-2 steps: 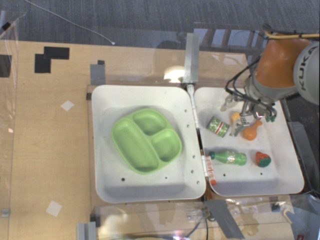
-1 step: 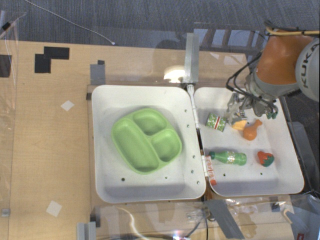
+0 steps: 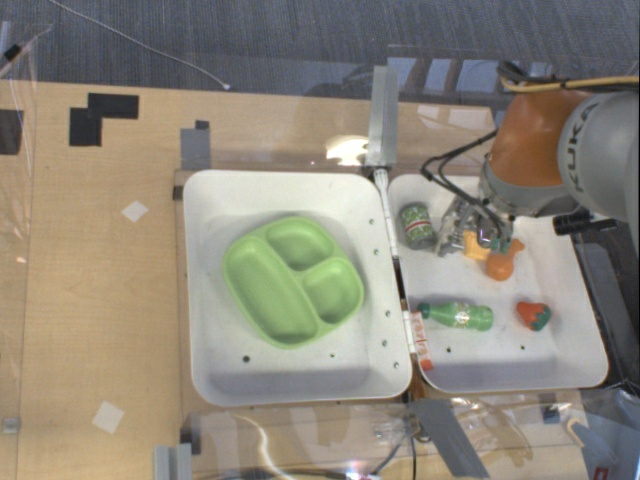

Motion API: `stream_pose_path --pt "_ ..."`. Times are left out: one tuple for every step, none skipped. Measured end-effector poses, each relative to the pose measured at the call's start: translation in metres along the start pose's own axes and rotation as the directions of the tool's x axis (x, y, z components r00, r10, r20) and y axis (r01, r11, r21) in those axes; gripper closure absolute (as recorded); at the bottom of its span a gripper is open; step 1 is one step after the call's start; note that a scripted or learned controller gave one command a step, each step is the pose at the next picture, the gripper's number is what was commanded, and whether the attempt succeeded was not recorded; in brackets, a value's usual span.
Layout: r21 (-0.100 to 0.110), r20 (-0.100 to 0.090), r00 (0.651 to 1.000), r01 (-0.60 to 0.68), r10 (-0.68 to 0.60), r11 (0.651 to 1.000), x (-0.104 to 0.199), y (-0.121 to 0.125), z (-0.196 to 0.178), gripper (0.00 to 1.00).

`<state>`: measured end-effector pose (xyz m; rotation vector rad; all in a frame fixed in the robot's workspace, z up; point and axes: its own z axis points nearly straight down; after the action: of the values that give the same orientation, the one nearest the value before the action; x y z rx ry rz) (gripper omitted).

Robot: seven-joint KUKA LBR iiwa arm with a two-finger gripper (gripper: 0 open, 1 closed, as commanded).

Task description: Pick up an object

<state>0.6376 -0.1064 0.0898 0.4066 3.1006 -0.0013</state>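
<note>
The arm reaches into the right bin (image 3: 590,368), and its gripper (image 3: 478,236) sits low over the bin's far half, just above an orange piece (image 3: 500,261) and near a small can (image 3: 417,224). Whether it is spread or pinching anything cannot be told. This looks like the grasp step. A green bottle (image 3: 457,315) and a strawberry (image 3: 533,315) lie nearer the front edge. The left bin (image 3: 200,298) holds a green divided plate (image 3: 292,280). Next, the arm needs to lift and show what came up.
</note>
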Motion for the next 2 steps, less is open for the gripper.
stream_pose_path --pt "-0.003 -0.004 0.908 -0.419 0.419 0.908 0.019 0.072 -0.1 1.0" --pt "0.007 -0.008 0.68 -0.733 0.733 0.68 0.078 0.092 -0.097 1.0"
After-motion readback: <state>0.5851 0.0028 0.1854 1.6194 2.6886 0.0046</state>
